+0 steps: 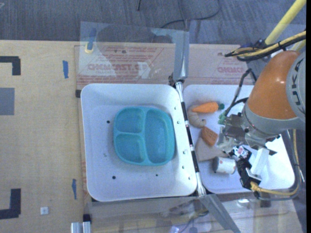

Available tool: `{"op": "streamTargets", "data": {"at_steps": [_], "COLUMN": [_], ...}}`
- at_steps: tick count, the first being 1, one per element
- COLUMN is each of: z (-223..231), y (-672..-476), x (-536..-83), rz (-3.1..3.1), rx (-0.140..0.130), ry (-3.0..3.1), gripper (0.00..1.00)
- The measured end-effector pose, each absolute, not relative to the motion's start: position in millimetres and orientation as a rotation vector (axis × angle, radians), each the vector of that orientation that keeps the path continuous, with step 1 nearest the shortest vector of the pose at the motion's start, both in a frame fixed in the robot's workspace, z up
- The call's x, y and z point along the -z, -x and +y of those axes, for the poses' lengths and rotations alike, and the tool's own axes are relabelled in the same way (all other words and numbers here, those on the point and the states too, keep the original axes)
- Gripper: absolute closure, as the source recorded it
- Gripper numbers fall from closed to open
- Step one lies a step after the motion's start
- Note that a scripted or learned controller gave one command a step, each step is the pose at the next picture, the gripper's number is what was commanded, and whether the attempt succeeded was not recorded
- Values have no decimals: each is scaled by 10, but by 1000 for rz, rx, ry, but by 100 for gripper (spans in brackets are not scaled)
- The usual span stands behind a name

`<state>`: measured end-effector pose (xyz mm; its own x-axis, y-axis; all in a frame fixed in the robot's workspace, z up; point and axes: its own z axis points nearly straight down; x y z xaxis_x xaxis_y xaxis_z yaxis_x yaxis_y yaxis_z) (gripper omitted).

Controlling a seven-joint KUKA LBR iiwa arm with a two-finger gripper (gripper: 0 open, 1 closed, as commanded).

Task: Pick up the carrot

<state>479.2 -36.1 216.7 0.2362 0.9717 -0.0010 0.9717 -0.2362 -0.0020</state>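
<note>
Orange tapered carrot: lies at the far left of the right white bin, long axis across the bin, green top toward the arm; gripper hovers just nearer, jaw state cannot be told; teal three-compartment plastic plate in left white bin.

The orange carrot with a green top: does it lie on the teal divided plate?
No, the carrot lies in the right white bin.

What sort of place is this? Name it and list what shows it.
Probably a robotics lab test bench, not a kitchen: two white bins fixed side by side, blue tape marks on the bench, loose cables on grey carpet, and a toy carrot beside the arm.
</note>
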Motion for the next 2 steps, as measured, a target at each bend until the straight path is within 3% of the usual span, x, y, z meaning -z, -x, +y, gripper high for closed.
{"op": "streamTargets", "data": {"at_steps": [1,2], "z": [625,-153], "y": [-5621,-5296], "x": [-1845,-2066], "rz": [-2438,-2372], "rx": [1,-2], "ry": [1984,2058], "gripper": [100,100]}}
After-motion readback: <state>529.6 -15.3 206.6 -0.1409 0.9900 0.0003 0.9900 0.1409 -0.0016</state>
